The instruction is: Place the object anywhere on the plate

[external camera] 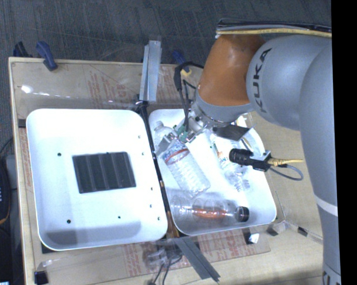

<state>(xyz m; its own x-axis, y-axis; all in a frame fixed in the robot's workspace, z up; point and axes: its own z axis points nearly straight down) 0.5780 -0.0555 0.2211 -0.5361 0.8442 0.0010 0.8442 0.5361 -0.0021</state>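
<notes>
Bottle (185,168) lies in our right bin (260,209), long axis slanting toward the near-right, just below-left of the pincer (187,130); the plate (103,172) sits in the left bin (47,219).

Fixed overhead slant over both bins (94,229)

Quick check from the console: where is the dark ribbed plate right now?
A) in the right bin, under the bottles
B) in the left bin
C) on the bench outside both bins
B: the dark ribbed plate lies flat in the middle of the left bin, while the clear plastic bottles are in the right bin.
</notes>
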